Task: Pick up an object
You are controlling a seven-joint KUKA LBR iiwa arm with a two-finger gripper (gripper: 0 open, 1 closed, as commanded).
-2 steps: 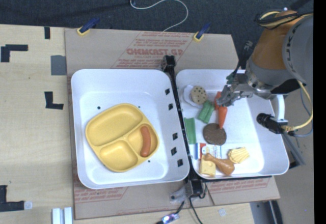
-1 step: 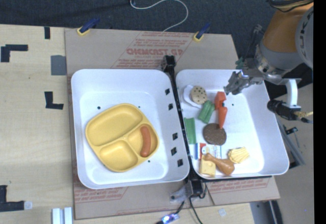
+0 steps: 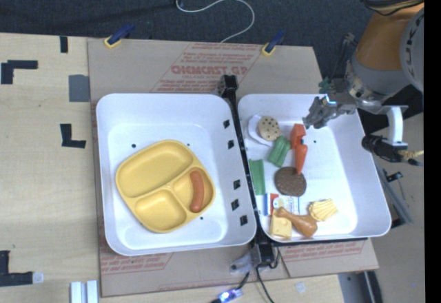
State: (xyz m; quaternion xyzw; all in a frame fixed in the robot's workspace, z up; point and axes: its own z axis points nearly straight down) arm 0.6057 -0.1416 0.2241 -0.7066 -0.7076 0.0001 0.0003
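Note:
My gripper (image 3: 318, 116) hangs over the far part of the right bin (image 3: 358, 178), just right of an orange carrot (image 3: 299, 144) and apart from it. Left of the carrot lie a speckled cookie (image 3: 267, 128) and a green piece (image 3: 279, 151). Below them sit a brown round patty (image 3: 291, 182), a green stick (image 3: 257, 176), a chicken drumstick (image 3: 298, 221), a yellow cheese block (image 3: 280, 227) and a ridged yellow chip (image 3: 322, 209). Nothing shows between the fingers.
The left bin (image 3: 124, 116) holds a yellow divided tray (image 3: 148, 184) with a sausage (image 3: 198, 191) in its right compartment. A black divider with clips (image 3: 238, 157) runs between the bins. A white cable (image 3: 207, 5) lies behind the bench.

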